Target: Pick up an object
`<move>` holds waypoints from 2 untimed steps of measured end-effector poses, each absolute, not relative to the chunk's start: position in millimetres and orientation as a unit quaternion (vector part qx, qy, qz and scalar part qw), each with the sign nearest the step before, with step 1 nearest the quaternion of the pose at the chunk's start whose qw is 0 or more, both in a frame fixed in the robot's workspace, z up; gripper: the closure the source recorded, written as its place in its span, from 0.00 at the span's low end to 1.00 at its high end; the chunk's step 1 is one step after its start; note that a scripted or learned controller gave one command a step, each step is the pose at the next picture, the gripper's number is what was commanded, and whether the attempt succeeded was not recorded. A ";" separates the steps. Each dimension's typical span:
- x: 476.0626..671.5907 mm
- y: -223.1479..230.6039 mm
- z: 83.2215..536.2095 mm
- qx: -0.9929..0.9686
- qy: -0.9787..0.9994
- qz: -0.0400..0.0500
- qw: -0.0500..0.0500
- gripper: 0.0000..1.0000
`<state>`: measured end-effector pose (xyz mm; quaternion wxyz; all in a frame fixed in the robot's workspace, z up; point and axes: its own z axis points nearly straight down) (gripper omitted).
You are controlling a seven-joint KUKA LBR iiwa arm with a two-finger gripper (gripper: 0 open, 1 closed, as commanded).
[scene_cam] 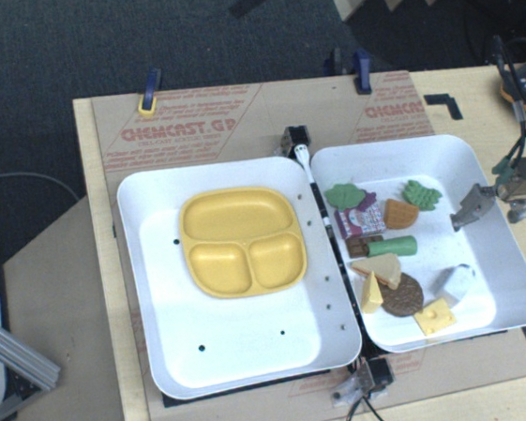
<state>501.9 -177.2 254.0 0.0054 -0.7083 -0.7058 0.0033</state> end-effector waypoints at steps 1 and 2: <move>504.3 -176.9 260.2 -0.707 -0.707 0.000 0.000 0.00; 513.9 -176.1 204.2 -0.707 -0.707 0.001 0.002 0.00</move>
